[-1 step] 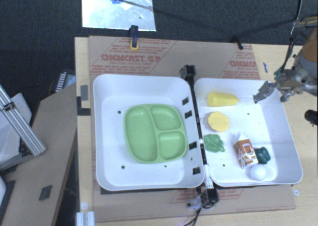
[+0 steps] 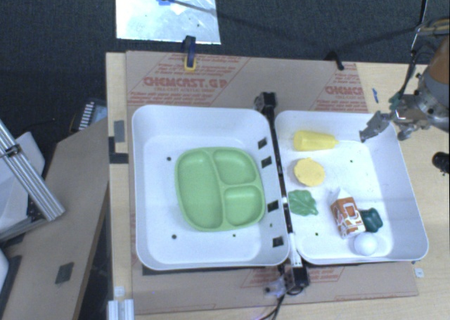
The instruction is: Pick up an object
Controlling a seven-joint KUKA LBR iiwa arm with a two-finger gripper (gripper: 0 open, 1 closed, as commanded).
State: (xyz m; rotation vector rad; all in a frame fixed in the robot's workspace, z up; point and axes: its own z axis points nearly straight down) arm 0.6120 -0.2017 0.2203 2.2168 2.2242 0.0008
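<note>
A table covered in printed cardboard carries two shallow white bins side by side, seen from above at a slant. The left bin holds a green divided plate with three compartments, lying flat near its middle. The right bin holds the loose items: a yellow wedge-shaped toy toward the far side, a round yellow disc just nearer than it, a green leafy toy close to the divider, and in the near right area an orange and white carton with a dark green piece and a white ball crowded against it.

The arm reaches in from the right, and its end effector hangs over the far right corner of the right bin, holding nothing. Whether its fingers are apart or together cannot be told from this angle.

No object is yet taken. The yellow wedge looks the easiest target: it lies apart from its neighbours, with bare bin floor around it, so the end effector could likely descend straight down and close across its narrow width. The carton cluster seems riskier, since its pieces touch and sit close to the bin's near wall. Bare floor in the middle right of the bin gives room to approach; the raised rim and central divider are the edges to stay clear of.
</note>
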